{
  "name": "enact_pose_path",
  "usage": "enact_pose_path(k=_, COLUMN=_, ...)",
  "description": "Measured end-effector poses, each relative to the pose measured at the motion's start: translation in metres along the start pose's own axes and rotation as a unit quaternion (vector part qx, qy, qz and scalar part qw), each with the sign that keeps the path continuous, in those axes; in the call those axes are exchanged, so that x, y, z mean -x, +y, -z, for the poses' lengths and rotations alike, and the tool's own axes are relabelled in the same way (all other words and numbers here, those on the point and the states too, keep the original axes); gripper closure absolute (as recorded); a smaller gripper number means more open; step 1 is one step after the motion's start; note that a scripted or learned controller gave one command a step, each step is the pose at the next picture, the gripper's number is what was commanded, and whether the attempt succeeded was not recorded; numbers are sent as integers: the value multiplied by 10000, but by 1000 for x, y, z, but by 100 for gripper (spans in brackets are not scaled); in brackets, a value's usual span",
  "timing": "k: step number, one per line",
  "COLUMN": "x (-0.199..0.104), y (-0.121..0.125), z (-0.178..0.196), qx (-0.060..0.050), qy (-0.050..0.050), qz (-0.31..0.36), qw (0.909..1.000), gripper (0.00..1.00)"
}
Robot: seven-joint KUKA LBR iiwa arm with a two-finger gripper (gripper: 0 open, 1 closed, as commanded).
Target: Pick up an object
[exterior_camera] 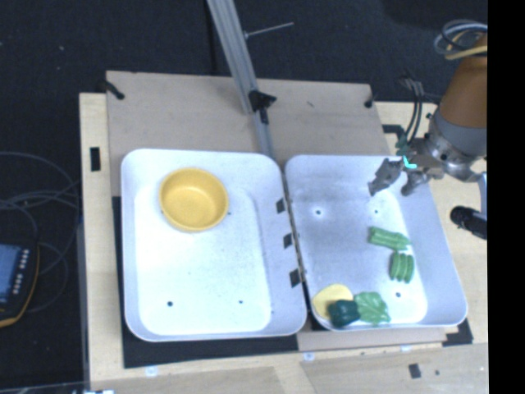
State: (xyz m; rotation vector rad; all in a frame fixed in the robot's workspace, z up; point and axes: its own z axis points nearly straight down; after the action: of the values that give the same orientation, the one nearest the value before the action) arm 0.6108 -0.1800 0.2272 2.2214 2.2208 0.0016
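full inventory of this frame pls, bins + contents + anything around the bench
left bin: 1, white, left half of the bench
right bin: 1, white, right half, touching the left bin along the middle
bowl: 1, yellow, upper left of the left bin, upright
green pieces: 2, light green; one and one, right side of the right bin, close together
yellow piece: 1, near corner of the right bin
dark green piece: 1, against the yellow piece
pale green piece: 1, beside the dark green one
metal post: 1, grey, rising behind the bins
handheld unit: 1, orange-edged, far left, off the bench
arm: 1, grey with orange band, right
gripper: 1, above the right bin's upper right, fingers apart, nothing between them
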Motion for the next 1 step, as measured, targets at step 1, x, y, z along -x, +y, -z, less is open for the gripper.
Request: enact_pose_path(k=1, x=0, y=0, z=0, qx=0, qy=0, qz=0, qw=10000, gripper=0)
